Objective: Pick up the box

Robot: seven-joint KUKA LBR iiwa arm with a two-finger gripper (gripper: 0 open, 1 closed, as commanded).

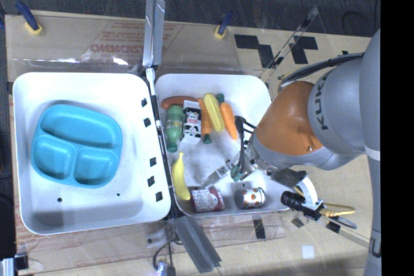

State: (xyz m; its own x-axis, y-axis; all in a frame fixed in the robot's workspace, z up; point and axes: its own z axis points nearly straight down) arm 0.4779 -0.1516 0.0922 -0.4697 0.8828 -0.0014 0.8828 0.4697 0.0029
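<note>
I see the arm (304, 123) over the right bin (259, 84) | gripper (228, 171) low in that bin's middle; I can't tell its grip | box (191, 122), cow-print, lies toward the bin's upper left, between bottle (173, 127) and carrot (228, 119), apart from the gripper | blue tray (79, 144) in left bin (26, 139)

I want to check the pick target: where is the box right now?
The box, a small cow-print carton, lies in the right bin, near its far left, between the green bottle and the carrot.
</note>
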